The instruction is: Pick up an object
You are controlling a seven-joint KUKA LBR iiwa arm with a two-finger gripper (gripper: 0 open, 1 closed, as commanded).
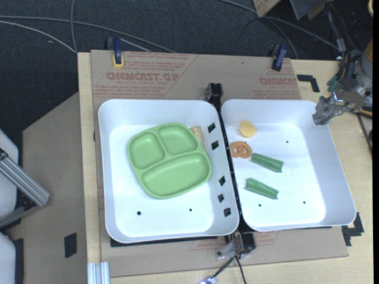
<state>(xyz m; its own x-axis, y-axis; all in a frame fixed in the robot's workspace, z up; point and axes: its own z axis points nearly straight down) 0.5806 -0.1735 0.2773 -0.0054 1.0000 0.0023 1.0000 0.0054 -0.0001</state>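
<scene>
Hovering at the right bin's [331,158] far right corner, tool [324,112] state unreadable; two green sticks [267,163] lie inside.

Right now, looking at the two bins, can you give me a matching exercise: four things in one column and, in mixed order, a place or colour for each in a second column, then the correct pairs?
Column one:
1. green divided plate
2. yellow round piece
3. pretzel
4. pincer

Column two:
A. brown, just below the yellow piece in the right bin
B. at the right bin's upper right rim
C. in the left bin
D. near the top of the right bin, by the divider

Pairs: 1-C, 2-D, 3-A, 4-B
</scene>
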